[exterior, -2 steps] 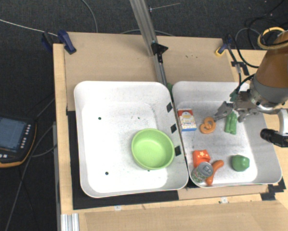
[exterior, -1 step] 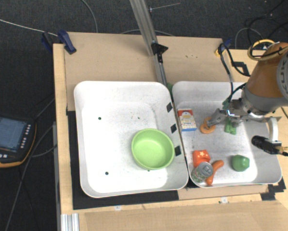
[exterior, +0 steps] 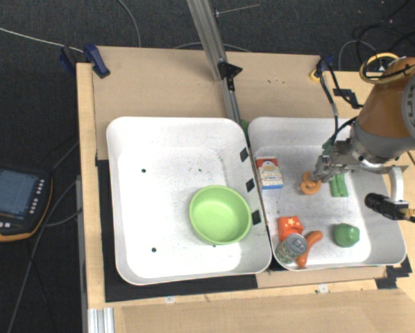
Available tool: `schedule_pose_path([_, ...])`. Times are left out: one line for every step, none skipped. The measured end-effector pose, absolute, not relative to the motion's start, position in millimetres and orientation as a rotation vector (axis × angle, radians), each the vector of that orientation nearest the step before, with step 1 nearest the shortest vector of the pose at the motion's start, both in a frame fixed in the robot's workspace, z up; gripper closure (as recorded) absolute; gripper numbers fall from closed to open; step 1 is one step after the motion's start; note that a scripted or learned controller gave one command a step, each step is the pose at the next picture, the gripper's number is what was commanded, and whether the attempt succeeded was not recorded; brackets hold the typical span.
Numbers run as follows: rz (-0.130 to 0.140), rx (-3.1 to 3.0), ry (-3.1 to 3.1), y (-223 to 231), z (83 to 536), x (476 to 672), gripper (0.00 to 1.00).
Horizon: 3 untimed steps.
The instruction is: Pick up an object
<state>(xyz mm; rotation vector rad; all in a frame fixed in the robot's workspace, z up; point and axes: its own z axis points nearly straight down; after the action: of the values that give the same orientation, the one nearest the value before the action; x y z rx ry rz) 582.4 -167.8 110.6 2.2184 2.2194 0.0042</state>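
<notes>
My gripper (exterior: pixel 323 172) hangs low over the right bin (exterior: pixel 291 136), at the end of the grey arm with the orange band. Just below and left of its tip lies a small orange ring-like object (exterior: pixel 309 184), touching or nearly touching it. A green block (exterior: pixel 340 186) lies right beside the tip on the other side. A red and white box (exterior: pixel 268 173) sits further left, near the bin's left wall.
At the right bin's front lie an orange-red block (exterior: pixel 289 225), a round tin (exterior: pixel 291 248), a carrot-like piece (exterior: pixel 310 241) and a green round object (exterior: pixel 345 235). The left bin (exterior: pixel 152 151) holds a green bowl (exterior: pixel 220 214). A metal pole (exterior: pixel 211 33) stands behind.
</notes>
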Motion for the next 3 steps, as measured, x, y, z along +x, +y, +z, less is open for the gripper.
schedule_pose_path([0.005,2.217,2.219,-165.1,173.5,584.6,1.0])
schedule_pose_path([0.004,2.218,2.219,-165.0,216.0,585.7,1.0])
schedule_pose_path([0.003,2.219,2.22,-164.9,240.9,586.3,1.0])
